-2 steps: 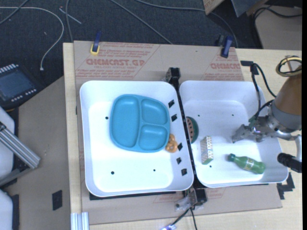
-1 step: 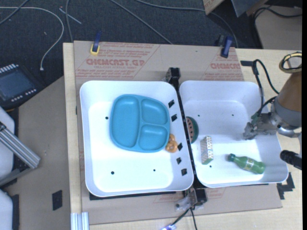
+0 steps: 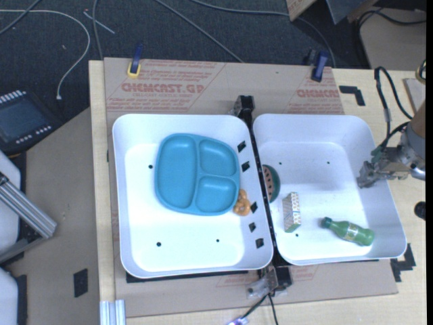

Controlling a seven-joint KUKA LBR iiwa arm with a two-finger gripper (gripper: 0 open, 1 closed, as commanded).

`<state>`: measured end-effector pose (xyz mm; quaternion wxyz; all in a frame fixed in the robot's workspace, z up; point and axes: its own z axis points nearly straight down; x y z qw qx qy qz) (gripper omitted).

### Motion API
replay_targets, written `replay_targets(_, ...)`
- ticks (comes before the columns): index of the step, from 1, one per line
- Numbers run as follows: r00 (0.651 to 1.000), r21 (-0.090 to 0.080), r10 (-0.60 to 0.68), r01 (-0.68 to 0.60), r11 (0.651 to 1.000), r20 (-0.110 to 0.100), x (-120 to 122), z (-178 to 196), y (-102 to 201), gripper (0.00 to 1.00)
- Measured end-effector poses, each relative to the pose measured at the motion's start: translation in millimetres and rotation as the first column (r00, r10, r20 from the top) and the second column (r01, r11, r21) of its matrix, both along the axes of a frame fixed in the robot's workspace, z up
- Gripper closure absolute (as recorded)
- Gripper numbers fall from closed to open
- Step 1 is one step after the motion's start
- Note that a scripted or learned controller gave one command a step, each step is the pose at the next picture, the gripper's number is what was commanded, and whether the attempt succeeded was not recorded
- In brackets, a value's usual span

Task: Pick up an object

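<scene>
A green bottle (image 3: 348,231) lies on its side near the front right of the right bin (image 3: 318,154). A small silver block (image 3: 291,210) rests left of it, and a round dark-striped object (image 3: 271,182) sits against that bin's left wall. In the left bin (image 3: 135,202) lies a blue divided plate (image 3: 197,174) with a small orange-brown item (image 3: 241,202) at its right edge. My gripper (image 3: 375,168) hangs at the right bin's right wall, above and right of the bottle, apart from every object.
A black divider with clips (image 3: 252,175) runs between the two bins. Cables (image 3: 385,107) trail near the arm at the right. The bench board carries clamps at the back (image 3: 135,63).
</scene>
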<state>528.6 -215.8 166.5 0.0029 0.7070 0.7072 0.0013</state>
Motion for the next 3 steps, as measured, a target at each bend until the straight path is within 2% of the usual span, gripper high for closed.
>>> replay_targets(1, 1.000, 0.000, 0.001, -0.001, 1.000, 0.000, 1, 54, 0, 1.00)
replay_targets(2, 1.000, 0.001, 0.001, -0.001, 1.000, -0.002, 2, 77, -1, 1.00)
replay_targets(3, 1.000, 0.005, 0.006, -0.006, 1.000, -0.006, 3, 83, 59, 1.00)
